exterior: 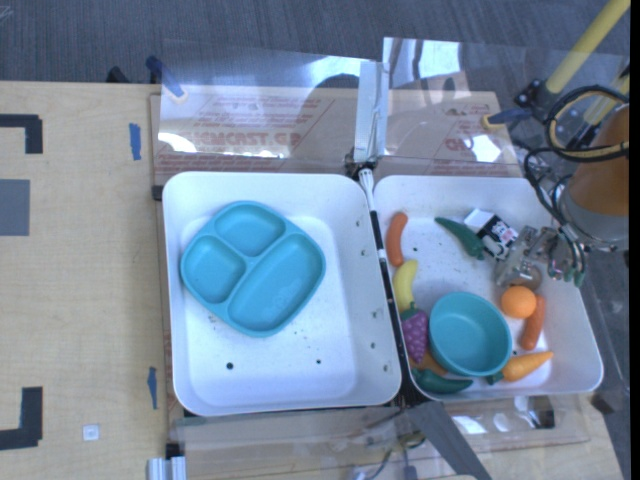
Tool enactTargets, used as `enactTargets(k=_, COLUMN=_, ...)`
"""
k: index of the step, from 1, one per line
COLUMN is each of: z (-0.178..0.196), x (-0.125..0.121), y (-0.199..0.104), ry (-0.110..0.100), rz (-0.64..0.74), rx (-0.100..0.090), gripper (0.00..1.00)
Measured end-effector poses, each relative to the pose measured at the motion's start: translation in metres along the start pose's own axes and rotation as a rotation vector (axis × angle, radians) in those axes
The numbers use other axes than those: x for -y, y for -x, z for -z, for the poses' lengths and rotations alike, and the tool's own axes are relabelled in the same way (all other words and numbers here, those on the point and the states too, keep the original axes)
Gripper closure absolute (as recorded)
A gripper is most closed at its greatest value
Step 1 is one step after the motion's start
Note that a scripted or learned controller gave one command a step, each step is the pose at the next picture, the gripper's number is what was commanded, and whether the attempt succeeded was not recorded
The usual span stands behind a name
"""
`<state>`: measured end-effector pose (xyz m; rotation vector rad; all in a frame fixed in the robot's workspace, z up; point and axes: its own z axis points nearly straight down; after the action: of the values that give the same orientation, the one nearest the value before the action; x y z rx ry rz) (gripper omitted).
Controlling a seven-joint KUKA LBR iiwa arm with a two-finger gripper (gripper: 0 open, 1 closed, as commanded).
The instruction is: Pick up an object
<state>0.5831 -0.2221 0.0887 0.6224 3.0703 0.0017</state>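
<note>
While my end effector (535, 258) hovers just above the orange ball (518, 301), grip state unreadable from here, I judge nothing lifted yet, so the pick remains.

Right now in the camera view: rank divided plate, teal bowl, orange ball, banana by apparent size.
1. divided plate, clearly largest
2. teal bowl
3. banana
4. orange ball

Banana and ball look close: the banana is longer but thin.
</note>
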Motion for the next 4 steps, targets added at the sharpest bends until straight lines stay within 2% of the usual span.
enactTargets(k=1, z=-0.001, x=0.001, y=0.0, ry=-0.001, rz=-0.001, rx=-0.001, gripper=0.0)
enactTargets(k=2, z=0.014, x=-0.001, y=0.003, ry=0.0, rz=0.002, rx=0.014, gripper=1.0)
enactTargets(k=3, z=0.001, x=-0.047, y=0.055, ry=-0.014, rz=-0.053, rx=-0.036, gripper=1.0)
enactTargets(k=4, z=0.001, x=-0.047, y=0.056, ry=-0.013, rz=-0.053, rx=-0.035, gripper=0.0)
